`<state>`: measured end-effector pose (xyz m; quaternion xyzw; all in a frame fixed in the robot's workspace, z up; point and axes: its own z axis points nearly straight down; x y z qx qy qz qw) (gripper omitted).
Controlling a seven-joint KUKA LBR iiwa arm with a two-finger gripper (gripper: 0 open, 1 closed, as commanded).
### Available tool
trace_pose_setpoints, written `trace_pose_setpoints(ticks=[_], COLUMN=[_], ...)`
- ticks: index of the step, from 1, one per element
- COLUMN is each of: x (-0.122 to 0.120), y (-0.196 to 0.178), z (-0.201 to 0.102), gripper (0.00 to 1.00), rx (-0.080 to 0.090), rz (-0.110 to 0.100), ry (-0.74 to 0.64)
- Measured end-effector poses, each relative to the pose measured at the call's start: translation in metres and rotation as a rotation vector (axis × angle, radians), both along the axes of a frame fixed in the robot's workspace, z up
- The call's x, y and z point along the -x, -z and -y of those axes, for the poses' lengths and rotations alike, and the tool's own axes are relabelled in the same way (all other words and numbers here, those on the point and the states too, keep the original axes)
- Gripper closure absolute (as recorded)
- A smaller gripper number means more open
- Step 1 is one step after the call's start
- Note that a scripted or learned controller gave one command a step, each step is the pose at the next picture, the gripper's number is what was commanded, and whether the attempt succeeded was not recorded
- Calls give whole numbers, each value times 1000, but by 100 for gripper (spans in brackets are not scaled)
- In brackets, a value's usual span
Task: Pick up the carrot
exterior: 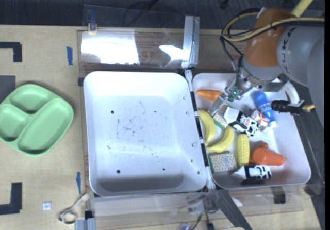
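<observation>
My end effector (223,104) was down in the right bin (299,144), in the upper left part of it. I could not tell if it was apart or together, because it looked small and blurry there. My grey arm (304,53) came in from the upper right of the frame, with its orange band (265,43) just above the wrist.

The carrot (209,95) lay at the top left corner of the right bin, close to the wall between the two bins. It was just beside my end effector, up and to the left of it. I could not tell if they touched.

Lower in that bin were two bananas (214,131), side by side. A yellow corn cob (242,149) stood just to their right. An orange toy (268,157) sat near the bin's lower right. A blue bottle (262,104) lay near my wrist, with a black and white toy (250,123) below it.

The big left bin (139,131) was in the middle of the frame. A green plate (33,119) with three parts sat on the tabletop (41,64) at the far left.
</observation>
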<state>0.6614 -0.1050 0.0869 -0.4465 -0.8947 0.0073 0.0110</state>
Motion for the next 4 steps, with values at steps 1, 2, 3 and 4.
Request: trace_pose_setpoints(ticks=[1, 2, 3, 4], x=[-5, 32, 39, 39], y=[-13, -75, -164, -164], z=[1, 1, -12, -12], gripper=[100, 100, 100, 0], rx=[3, -5, -2, -2], rz=[27, 29, 32, 32], ry=[0, -101, 50, 50])
